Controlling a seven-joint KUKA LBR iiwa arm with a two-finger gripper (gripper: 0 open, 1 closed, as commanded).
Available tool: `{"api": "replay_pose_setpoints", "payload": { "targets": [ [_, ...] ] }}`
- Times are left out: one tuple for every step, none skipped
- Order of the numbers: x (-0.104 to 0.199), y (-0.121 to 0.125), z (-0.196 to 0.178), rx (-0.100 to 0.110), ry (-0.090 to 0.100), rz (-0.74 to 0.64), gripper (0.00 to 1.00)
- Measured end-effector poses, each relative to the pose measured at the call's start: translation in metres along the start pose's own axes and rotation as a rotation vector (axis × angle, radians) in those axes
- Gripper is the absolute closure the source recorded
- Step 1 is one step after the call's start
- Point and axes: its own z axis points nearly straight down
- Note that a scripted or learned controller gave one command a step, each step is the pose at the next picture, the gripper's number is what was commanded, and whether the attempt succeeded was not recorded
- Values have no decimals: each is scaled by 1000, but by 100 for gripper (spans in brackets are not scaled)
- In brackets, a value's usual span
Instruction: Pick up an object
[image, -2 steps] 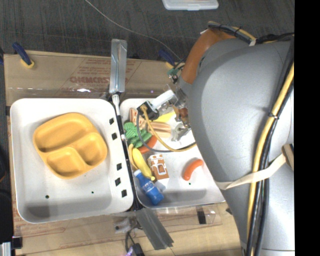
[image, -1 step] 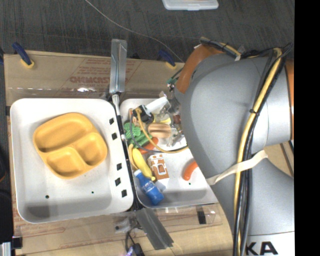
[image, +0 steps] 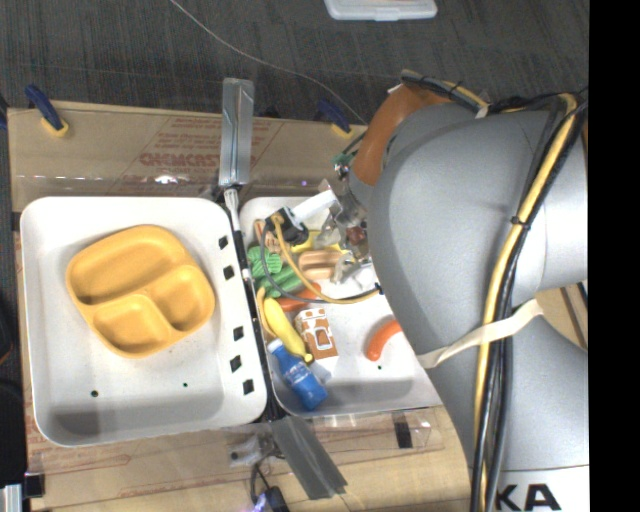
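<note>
My gripper (image: 345, 240) reaches down into the upper part of the right bin (image: 400, 375), under the big grey arm. Just below and left of it lies a copper-coloured cup (image: 318, 266). Around that are a green toy (image: 268, 264), a yellow banana (image: 276, 318), a small orange and white box (image: 317, 333), a blue bottle (image: 300, 380) and an orange carrot-like piece (image: 380, 340). Whether the gripper touches the cup I cannot tell. The arm hides the right side of this bin.
The left bin (image: 50, 400) holds a yellow divided plate (image: 140, 288). A metal divider bar (image: 236, 140) runs between the bins. Blue clamps (image: 45, 108) sit on the cardboard at the back.
</note>
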Motion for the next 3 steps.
{"api": "replay_pose_setpoints", "payload": {
  "targets": [
    [-36,-18,-171,-6,11,13,100],
    [-68,-70,-208,-1,0,-113,100],
    [0,-76,-173,-3,-4,-28,100]
  ]
}}
